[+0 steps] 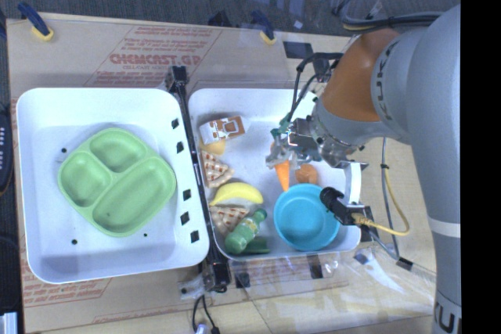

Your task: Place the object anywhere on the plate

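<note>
A green divided plate (117,180) lies in the left bin (39,254). The right bin (250,102) holds several toy foods. My gripper (286,143) hangs low over the middle of the right bin, right at the top end of an orange carrot (282,172). The carrot points toward the near side, and its upper end is partly hidden by the gripper. An orange ball (308,173) lies just to the carrot's right.
A blue bowl (304,217) sits in the right bin's near right corner. Along the bin's left side lie a brown and white block (223,127), a waffle wedge (214,167), a banana (238,192) and a green bottle (247,235). A cable (389,224) trails off the wrist.
</note>
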Robot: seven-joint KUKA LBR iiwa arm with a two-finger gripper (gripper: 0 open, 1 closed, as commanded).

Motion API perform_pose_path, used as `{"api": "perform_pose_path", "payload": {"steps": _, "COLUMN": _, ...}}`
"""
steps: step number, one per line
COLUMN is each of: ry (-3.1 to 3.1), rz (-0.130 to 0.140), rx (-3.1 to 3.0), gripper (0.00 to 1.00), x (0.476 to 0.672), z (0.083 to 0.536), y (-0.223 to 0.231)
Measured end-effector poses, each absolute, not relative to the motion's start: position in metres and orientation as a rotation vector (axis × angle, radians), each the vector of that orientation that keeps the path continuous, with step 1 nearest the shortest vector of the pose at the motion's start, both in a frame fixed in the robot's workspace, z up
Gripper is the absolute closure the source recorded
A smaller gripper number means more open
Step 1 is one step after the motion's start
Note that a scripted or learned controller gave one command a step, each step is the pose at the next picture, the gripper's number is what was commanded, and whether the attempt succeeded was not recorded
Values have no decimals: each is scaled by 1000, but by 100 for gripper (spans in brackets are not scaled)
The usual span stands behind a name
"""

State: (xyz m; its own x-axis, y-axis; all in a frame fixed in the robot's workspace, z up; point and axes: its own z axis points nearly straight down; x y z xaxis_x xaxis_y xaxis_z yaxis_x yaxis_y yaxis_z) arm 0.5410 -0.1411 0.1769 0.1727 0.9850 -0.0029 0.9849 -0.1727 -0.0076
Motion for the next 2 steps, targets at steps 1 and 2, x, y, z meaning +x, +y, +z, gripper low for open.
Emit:
{"api": "perform_pose_path", "payload": {"steps": 1, "ry": -1881, "rz": 13, "rx": -2513, "gripper": 100, "x": 520, "z": 228, "y": -154}}
{"api": "perform_pose_path", "payload": {"steps": 2, "ry": -1881, "rz": 14, "rx": -2511, "gripper": 0, "x": 519, "z": 228, "y": -154}}
